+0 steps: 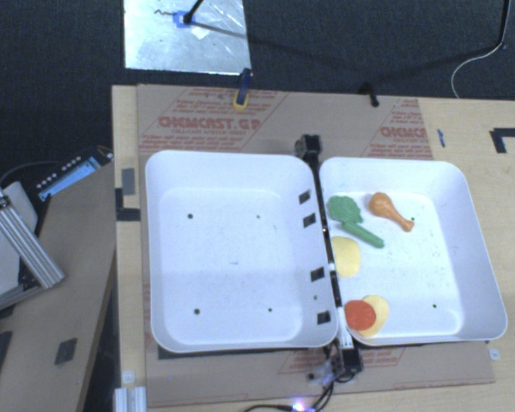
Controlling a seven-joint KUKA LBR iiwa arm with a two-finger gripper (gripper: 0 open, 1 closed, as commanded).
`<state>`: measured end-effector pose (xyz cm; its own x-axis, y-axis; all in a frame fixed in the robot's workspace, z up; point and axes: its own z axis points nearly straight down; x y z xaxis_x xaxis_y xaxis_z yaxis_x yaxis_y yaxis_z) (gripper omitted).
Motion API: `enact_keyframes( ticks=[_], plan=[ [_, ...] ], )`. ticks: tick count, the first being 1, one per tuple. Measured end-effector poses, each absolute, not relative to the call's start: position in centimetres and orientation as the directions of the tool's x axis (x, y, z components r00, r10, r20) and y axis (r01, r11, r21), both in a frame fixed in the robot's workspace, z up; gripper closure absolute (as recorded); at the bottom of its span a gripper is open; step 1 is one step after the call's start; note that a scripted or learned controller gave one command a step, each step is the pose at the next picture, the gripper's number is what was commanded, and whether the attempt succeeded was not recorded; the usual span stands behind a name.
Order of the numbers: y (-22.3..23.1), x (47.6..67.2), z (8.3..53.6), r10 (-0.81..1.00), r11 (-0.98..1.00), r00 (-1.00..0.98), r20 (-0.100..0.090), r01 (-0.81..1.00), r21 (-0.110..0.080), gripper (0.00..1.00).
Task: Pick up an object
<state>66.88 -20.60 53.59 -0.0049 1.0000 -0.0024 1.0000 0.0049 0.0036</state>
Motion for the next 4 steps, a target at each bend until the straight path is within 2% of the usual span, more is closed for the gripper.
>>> enact_keyframes(
  ticks=[4],
  plan=[
    [-20.52,66.88,53.55,1.0,0.005,-0.005,-0.002,1.0,0.003,1.0]
  ],
)
